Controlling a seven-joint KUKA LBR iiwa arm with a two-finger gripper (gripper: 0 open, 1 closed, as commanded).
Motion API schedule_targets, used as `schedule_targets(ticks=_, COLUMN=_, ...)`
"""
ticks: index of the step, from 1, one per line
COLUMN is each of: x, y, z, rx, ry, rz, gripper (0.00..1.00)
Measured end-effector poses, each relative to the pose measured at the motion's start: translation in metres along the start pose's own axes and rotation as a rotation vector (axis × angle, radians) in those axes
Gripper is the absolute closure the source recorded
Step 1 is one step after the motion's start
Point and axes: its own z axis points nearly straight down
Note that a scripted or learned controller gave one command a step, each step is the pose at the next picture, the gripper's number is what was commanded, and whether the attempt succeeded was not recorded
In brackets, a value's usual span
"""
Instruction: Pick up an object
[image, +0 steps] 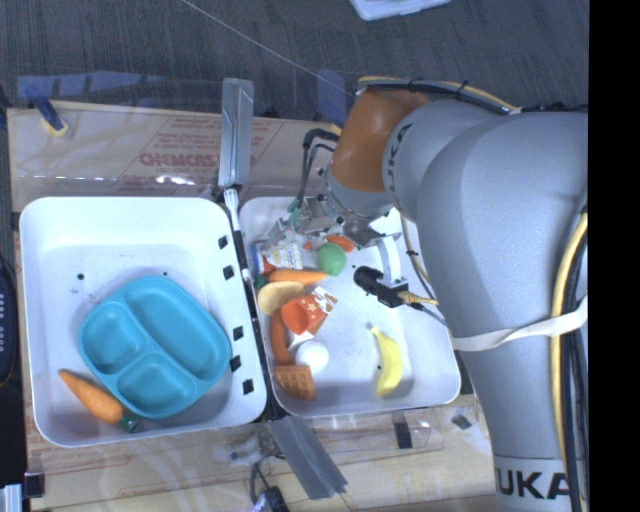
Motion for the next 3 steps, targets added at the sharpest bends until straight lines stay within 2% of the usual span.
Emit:
schedule_targets(ticks=1, x=-0.012, y=-0.115, z=0.004, rx=0.011, ry=0.003, rz=-0.166, gripper=0.00)
schedule_targets(ticks=2, x=0.009, y=-0.182, z=0.004, rx=0.011, ry=0.006, rz=-0.245, gripper=0.00)
schedule_targets(ticks=3, x=0.008, y=-0.181, z=-0.006, rx=0.009, ry=0.006, rz=-0.249, gripper=1.00)
